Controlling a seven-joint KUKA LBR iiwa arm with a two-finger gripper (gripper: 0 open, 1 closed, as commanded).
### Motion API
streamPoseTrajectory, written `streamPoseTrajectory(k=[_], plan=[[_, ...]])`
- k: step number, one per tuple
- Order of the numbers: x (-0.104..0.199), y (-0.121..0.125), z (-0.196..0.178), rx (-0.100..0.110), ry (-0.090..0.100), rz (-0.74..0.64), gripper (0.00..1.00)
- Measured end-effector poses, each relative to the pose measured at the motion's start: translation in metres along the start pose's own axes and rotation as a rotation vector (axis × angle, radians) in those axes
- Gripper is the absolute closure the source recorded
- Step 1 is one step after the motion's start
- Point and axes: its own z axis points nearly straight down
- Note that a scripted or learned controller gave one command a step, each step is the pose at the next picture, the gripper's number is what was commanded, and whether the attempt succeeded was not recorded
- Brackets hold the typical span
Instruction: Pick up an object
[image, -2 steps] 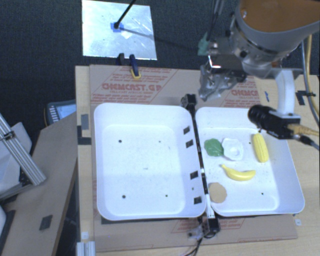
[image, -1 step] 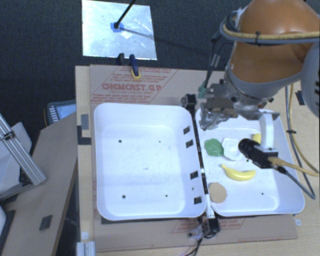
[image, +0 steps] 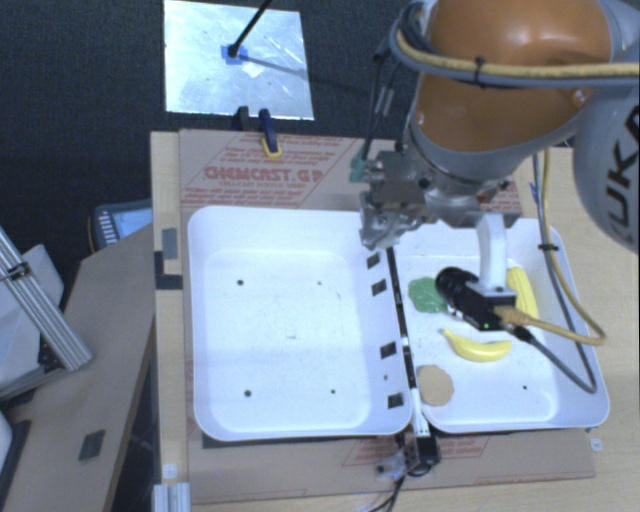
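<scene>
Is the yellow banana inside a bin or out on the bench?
Inside. The banana lies flat on the floor of the right-hand bin, within its white rim, near a tan disc.

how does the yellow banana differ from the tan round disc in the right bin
The banana is yellow and curved; the tan disc is round and flat. The banana lies mid-bin; the tan disc sits by the centre divider. Both lie in the right bin.

One arm (image: 500, 130): glossy orange band (image: 500, 40) at one o'clock of the view; grey casing (image: 612, 170) at three o'clock, dark lettering partly visible; pale hoses (image: 440, 62) across the band, bound by a black tie (image: 479, 68); thin dark wires (image: 380, 95) at the band's nine o'clock; gripper (image: 385, 225), blocky grey metal, at its seven o'clock.
</scene>
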Motion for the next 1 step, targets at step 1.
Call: streamPoseTrajectory(k=[1], plan=[[0.0011, -0.0194, -0.1114, -0.011, 0.003, 0.003, 1.00]])
